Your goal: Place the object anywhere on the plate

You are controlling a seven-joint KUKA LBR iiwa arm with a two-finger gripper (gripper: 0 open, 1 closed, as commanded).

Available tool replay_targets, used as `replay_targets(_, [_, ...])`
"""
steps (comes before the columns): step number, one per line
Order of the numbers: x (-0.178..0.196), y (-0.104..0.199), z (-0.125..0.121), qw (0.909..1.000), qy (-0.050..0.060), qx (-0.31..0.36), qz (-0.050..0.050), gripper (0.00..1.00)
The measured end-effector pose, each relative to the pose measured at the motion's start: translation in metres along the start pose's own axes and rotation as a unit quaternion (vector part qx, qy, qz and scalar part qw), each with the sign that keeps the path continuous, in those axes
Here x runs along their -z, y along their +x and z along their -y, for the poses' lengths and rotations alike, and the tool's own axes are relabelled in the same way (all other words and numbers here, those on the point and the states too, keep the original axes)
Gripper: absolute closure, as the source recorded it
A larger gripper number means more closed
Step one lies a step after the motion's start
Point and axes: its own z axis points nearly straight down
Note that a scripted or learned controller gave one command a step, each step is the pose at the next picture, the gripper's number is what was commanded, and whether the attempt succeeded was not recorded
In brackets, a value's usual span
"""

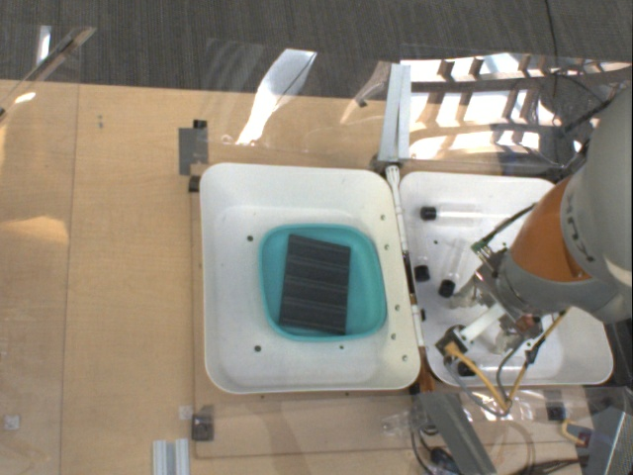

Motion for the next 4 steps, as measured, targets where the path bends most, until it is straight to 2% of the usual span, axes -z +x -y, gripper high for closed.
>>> replay_targets(1, [0.011,0.001,-0.001,1.0000,-0.001,0.002,-0.001,1.00])
replay_targets(2, [0.226,0.038,0.044,0.9981,0.001,-0.061,0.001,1.00])
replay_targets(3, [0.176,0.108,0.106,0.9989,0.004,-0.046,0.003,1.00])
replay_targets(4, [0.177,0.108,0.106,0.9990,0.003,-0.045,0.003,0.00])
